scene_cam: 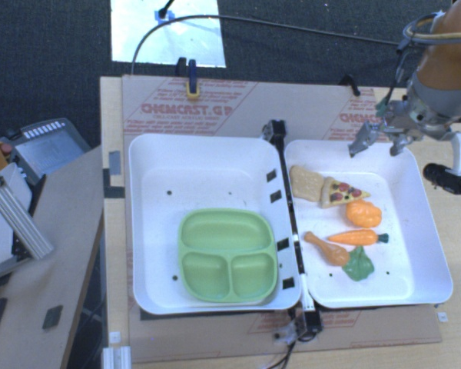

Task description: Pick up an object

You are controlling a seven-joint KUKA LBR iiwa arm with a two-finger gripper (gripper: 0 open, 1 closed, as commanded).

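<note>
- While the pincer (381,141) hangs over the far edge of the right bin (426,206), its two fingers are spread apart with nothing between them.
- The pickable stuff is all in that right bin: a bread slice (307,183) touching a pizza slice (343,193), an orange fruit (364,214), a carrot (358,237), a drumstick (326,249) and a green leafy piece (359,264) just beside it.
- Left bin (161,175) has a green divided tray (228,255) sitting near its front.
- The cardboard (238,106) under the bins on the surface reads "CHEMCAST GP" in red.
- The arm (444,60) comes in from the upper right, orange band above the wrist, pincer pointing down and clear of the food.
</note>
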